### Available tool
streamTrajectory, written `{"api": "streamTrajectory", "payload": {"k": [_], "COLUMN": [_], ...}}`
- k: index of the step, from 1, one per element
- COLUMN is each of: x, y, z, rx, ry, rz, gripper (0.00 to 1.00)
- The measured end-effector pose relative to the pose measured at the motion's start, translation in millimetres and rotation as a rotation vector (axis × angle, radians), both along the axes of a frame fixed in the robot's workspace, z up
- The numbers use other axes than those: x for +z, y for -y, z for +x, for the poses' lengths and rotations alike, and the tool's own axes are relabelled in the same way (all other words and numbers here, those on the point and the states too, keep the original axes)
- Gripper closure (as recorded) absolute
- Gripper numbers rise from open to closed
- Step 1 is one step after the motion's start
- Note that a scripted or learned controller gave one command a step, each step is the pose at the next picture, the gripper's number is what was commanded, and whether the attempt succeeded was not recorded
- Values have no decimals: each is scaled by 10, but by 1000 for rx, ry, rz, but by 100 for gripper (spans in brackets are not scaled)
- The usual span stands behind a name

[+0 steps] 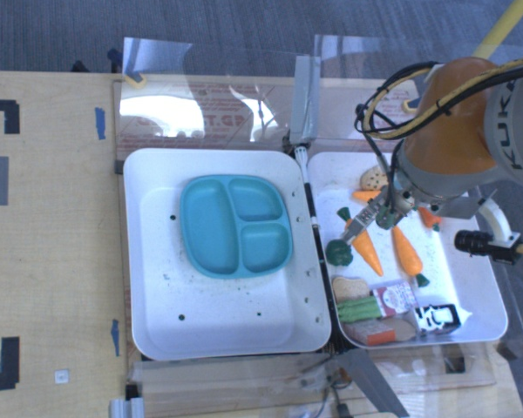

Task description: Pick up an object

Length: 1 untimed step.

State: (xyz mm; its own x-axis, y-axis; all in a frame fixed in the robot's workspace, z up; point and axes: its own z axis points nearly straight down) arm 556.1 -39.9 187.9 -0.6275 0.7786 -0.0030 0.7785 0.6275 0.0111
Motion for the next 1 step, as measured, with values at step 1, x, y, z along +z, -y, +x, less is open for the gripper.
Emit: {"api": "streamTrajectory", "payload": {"k": [1], "x": [353], "y": [67], "z": [453], "rx": [-620], "ry": [-8], "rz": [-1], "gripper": [100]}}
